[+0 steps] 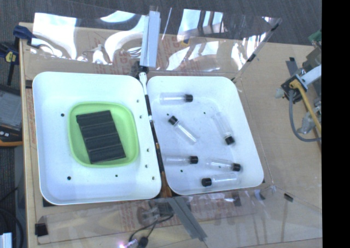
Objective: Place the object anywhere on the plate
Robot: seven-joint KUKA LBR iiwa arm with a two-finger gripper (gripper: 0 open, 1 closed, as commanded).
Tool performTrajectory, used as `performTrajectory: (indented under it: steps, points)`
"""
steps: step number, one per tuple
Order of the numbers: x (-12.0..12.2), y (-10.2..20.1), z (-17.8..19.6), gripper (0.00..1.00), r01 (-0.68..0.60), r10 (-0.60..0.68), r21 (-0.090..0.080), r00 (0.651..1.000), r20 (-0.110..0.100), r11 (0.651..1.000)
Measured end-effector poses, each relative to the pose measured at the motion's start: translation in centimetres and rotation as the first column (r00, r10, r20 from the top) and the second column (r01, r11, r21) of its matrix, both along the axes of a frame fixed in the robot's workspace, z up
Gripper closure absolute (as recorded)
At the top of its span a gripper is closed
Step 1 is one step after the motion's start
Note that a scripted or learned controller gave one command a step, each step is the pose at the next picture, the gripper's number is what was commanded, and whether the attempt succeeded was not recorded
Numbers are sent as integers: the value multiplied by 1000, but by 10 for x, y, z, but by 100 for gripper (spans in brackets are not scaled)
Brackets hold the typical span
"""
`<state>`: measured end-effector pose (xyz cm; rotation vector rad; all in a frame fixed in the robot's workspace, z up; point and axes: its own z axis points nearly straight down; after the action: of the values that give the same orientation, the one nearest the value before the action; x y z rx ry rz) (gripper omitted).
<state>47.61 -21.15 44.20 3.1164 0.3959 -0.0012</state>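
A flat, dark grey rectangular block with a ribbed top [100, 136] lies wholly on the lime-green, rounded-square plastic plate [127, 118], slightly askew to its edges. The plate sits in the middle of the left shallow white bin [49, 99]. The right white bin [240, 132] holds six slim clear tubes with black caps [181, 128], scattered apart at different angles. Both bins rest on the pale wooden table [284, 148]. The end effector's state cannot be told.
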Motion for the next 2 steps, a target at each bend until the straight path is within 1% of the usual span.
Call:
performTrajectory:
  steps: [1,2]
  points:
    - [0,0,0,0,47,-47,-1,999,1,999]
    - [0,0,0,0,47,-47,-1,999,1,999]
